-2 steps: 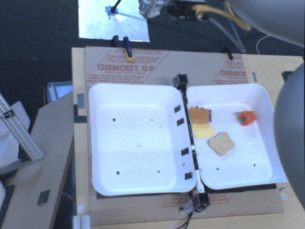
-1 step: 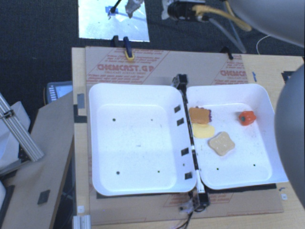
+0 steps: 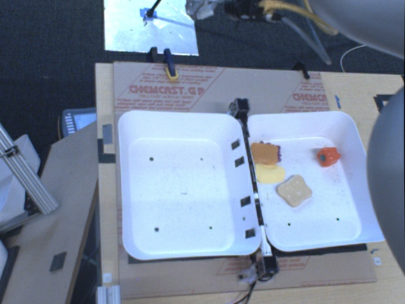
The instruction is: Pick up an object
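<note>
You have four small objects to choose from, all in the right bin, clustered in its left and far parts. Nearest you is a tan toast-shaped slice, flat, roughly square with rounded corners and a matte, spongy look. Just beyond it to the left lies a pale yellow piece, thin, smooth and rounded. Touching that one's far edge is an orange-brown rectangular piece with a gridded surface and a purple fringe on its right side. Well apart, toward the right, sits a small red-orange lump, rounded and glossy with a dark spot on top.

The two bins are shallow, white, smooth plastic with rounded corners; the left bin shows a few small dark dots on its floor. Four black clips line the seam between them. Both rest on a brown cardboard sheet printed with red lettering.

The gripper, metallic, hangs beyond the far edge of the bench; you cannot tell whether it is released or clenched.
</note>
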### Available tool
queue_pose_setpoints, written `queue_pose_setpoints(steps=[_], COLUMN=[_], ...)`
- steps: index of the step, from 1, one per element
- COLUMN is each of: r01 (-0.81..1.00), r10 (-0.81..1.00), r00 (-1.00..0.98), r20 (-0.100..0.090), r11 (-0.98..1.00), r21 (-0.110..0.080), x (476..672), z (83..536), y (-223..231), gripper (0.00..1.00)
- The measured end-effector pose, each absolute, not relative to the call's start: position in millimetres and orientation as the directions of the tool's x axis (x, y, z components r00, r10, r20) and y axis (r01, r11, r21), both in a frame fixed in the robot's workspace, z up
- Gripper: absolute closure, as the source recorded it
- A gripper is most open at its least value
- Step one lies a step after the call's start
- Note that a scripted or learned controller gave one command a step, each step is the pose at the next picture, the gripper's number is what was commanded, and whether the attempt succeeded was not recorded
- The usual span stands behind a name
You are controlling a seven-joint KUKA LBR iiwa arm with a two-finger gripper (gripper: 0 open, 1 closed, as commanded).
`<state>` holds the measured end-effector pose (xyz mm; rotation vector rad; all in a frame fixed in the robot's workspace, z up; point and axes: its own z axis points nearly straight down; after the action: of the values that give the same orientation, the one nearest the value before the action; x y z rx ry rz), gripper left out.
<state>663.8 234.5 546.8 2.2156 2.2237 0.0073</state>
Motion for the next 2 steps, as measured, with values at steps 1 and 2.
queue_pose_setpoints(steps=[1, 2], r01=[1.0, 1.0], r10=[1.0, 1.0], r00=[-0.005, -0.008], r20=[0.001, 0.002], r11=[0.005, 0.008], r21=[0.004, 0.007], x=[663.8, 663.7], z=[546.4, 558.1], y=[234.6, 235.1], gripper=[0.0, 1.0])
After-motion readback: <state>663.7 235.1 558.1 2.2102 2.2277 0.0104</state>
